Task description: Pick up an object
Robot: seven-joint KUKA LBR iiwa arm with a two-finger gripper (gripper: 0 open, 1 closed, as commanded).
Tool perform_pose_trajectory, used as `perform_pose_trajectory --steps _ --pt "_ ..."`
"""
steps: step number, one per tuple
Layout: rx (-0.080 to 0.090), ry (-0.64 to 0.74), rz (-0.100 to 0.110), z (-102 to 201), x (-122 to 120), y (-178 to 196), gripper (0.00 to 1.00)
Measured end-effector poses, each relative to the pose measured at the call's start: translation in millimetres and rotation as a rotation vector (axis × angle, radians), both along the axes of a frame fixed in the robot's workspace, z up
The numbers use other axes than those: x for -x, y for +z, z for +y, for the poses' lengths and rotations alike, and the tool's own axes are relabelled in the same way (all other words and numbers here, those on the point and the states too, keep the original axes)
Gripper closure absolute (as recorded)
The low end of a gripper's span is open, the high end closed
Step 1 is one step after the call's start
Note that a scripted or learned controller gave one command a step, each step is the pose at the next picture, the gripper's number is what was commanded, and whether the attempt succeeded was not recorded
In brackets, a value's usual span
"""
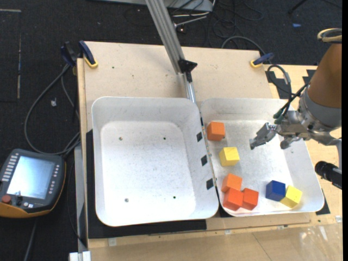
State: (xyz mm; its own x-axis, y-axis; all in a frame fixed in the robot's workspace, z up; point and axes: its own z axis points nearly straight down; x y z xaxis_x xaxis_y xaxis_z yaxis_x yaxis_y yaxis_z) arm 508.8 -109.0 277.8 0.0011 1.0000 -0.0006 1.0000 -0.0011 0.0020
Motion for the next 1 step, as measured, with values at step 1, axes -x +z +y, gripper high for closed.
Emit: perform_pose_trajectory --steps 1 --pt "0.001 0.003 -0.004 -33.6 -31.1 -165.1 0.0"
